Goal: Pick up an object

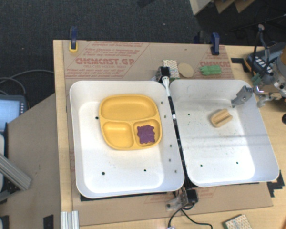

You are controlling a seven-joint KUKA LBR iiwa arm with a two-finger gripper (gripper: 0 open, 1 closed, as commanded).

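A tan block (220, 118) lies tilted on the floor of the right bin (229, 166), in its upper half. In the left bin (86, 166) sits a yellow divided plate (128, 109), and a purple lump (146, 134) rests in the plate's lower right compartment. My gripper (250, 99) hangs over the upper right corner of the right bin, up and to the right of the tan block and apart from it. Its two grey fingers (241, 97) stand spread, open, with nothing between them.
Behind the bins, on the cardboard-covered bench, lie a round tan disc (186, 70), a green piece (210, 70) and a small patterned item (169, 64). Blue clamps (214, 44) hold the board's far edge. A ridge (174, 128) separates the two bins.
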